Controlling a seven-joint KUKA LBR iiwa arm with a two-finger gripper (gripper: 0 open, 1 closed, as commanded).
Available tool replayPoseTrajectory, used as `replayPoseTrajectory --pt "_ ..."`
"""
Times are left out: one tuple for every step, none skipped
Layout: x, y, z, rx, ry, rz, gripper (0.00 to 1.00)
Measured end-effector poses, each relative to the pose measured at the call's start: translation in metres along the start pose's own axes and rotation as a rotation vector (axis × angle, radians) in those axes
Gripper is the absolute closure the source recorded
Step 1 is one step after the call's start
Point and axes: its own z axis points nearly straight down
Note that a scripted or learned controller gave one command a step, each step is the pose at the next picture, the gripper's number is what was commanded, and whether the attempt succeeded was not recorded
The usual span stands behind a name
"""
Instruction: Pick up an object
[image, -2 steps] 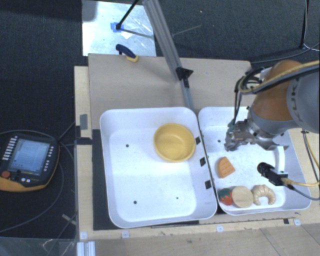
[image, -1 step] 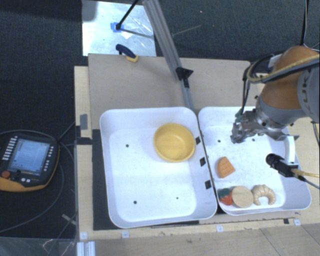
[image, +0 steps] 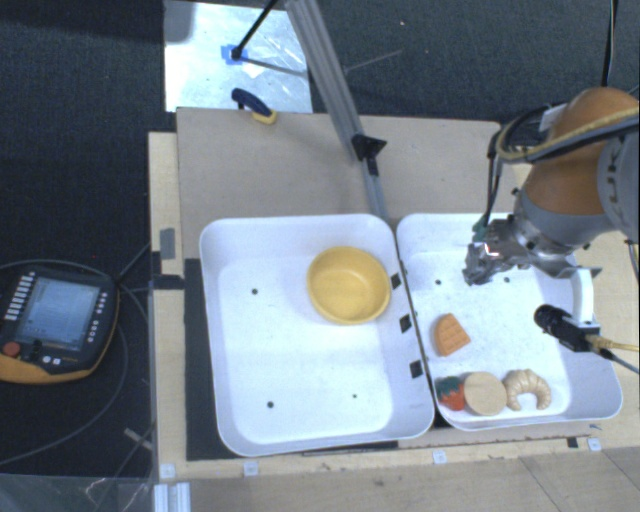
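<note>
1. Gripper (image: 484, 262) sits over the back-left part of the right bin (image: 600, 405), near the divider btw the bins. Too small and dark to read here; can't tell its state, and nothing visibly held.
2. Candidate objs, left to right: yellow bowl (image: 348, 284) in the left bin (image: 230, 420), toward its back-right corner. In the right bin: orange wedge (image: 451, 335) mid-left, then a front row of a red-and-green piece (image: 451, 393), tan disc (image: 485, 394) and croissant (image: 527, 388).
3. Nearest pick, imo, is the wedge: in front of the gripper, near but apart from it, with bare floor all round.
4. Risk A: the wedge looks sloped, so a pinch across the taper could squeeze it out sideways. Cause = bad approach angle or off-centre closing.
5. Risk B: the front row is packed. Red-and-green piece touches the disc, and the croissant is just beside the disc. Going in there prob nudges a neighbour or grabs two.
6. Risk C: front row lies close to the front wall, so a finger may hit the rim on descent.
7. Surroundings, left to right: teach pendant (image: 50, 320) on the floor well left of the bench, metal pole (image: 335, 90) slanting in over the back of the bench, black fitting (image: 562, 327) on the arm hanging over the right side of the right bin.
8. Nothing blocks the wedge. Bowl is across the divider, so it's a longer reach.
</note>
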Motion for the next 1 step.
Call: replayPoseTrajectory --pt "0.0476 0.0064 0.004 0.001 0.001 -0.004 1.0"
